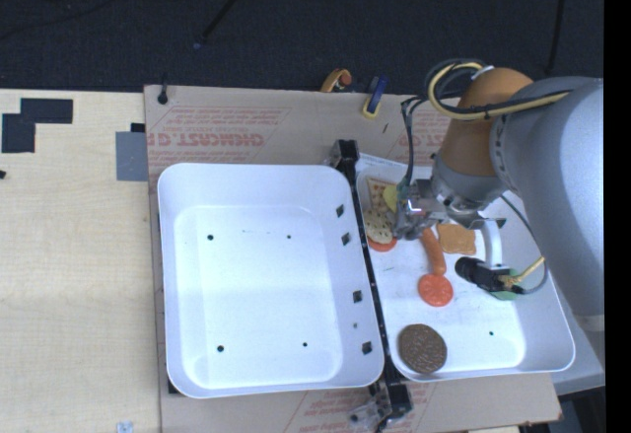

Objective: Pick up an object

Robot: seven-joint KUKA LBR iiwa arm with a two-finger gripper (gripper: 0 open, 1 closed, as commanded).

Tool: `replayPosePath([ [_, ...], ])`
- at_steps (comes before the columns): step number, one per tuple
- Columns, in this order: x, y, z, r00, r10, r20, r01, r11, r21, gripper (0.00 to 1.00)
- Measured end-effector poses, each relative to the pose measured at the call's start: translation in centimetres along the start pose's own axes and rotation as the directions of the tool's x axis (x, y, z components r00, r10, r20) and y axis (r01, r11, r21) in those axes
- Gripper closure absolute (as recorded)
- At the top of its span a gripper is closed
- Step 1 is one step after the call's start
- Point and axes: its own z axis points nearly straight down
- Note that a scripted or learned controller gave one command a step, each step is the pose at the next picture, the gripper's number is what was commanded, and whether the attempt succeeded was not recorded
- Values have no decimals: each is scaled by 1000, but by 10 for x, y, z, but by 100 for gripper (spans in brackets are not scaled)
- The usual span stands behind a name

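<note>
The brown disc (423, 348) lies nearest, at the near edge of the right bin (532, 347). The left bin (251, 186) sits beside it. I reach in from the right because all the pickings cluster far-left there: carrot (433, 251), red cap (435, 291). My gripper (411, 215) hangs over them; its grip I cannot tell.

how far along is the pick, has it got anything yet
Done: the gripper is down in the right bin, among the items near its top left. In hand: nothing visibly gripped. Left: grasp and lift; the carrot, red disc and brown cookie lie in the bin.
</note>
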Motion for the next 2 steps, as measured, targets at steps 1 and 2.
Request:
replayPosePath([
  [1,-11,5,2,1000,2,-7,-2,1000,17,100],
  [2,8,-27,-35,1000,4,1,-4,1000,-6,100],
])
